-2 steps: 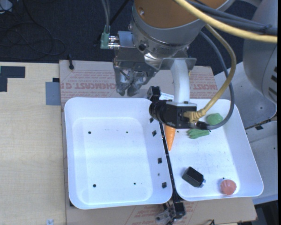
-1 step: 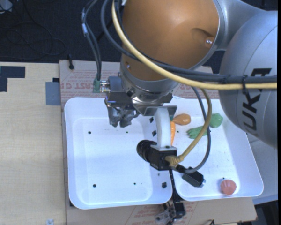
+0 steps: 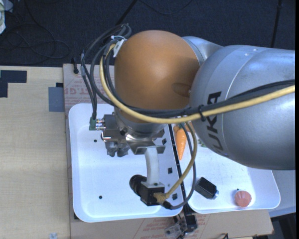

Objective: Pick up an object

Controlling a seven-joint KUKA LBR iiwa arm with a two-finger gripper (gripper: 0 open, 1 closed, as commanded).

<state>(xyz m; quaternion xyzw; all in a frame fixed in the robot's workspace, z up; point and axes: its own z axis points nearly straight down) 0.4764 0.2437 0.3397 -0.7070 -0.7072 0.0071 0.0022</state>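
Seeing gripper (image 3: 120,146) near view centre, under the orange band (image 3: 154,68) of the grey arm (image 3: 239,108). Sits over the left bin (image 3: 87,178), about mid-bin, slightly toward 12 o'clock. Can't tell if open or shut, or whether anything is gripped, with the underside hidden by the wrist body from this angle. Three loose items, all apart from the gripper. Orange piece (image 3: 180,142) at 3 o'clock from gripper, long and thin, running 12-to-6, top end tucked under the arm, right at the seam between bins; can't tell which side. Black block (image 3: 206,187) at 4 o'clock from gripper, flat on the right bin (image 3: 261,183) floor, in its 8 o'clock area. Pink round piece (image 3: 242,198) between 3 and 4 o'clock of the block, clear of it, toward the bin's 5 o'clock corner. Two small dark specks (image 3: 100,198) on the left bin floor, at 9 and 7 o'clock of gripper. Tan bench (image 3: 25,158) at 9 o'clock of left bin.
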